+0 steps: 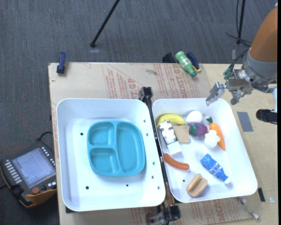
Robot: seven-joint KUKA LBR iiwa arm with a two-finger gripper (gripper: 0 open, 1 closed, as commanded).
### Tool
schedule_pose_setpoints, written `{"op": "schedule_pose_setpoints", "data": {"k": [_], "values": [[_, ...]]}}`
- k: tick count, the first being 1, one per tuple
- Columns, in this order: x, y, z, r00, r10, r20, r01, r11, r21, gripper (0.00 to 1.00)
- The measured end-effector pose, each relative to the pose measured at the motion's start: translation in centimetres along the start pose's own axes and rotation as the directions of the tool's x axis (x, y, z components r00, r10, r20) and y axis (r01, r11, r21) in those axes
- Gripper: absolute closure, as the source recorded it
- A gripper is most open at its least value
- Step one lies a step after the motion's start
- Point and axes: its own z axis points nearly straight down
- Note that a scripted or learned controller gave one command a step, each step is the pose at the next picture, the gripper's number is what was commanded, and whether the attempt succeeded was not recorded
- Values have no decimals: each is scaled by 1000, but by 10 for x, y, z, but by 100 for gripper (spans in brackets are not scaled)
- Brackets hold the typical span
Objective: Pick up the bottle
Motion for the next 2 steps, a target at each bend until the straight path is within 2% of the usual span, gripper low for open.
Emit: {"op": "schedule_pose_setpoints", "data": {"k": [1, 2], "values": [[29, -21, 152, 993, -118, 3, 118, 993, -6, 0], [28, -18, 137, 993, -114, 3, 114, 993, -13, 100]]}}
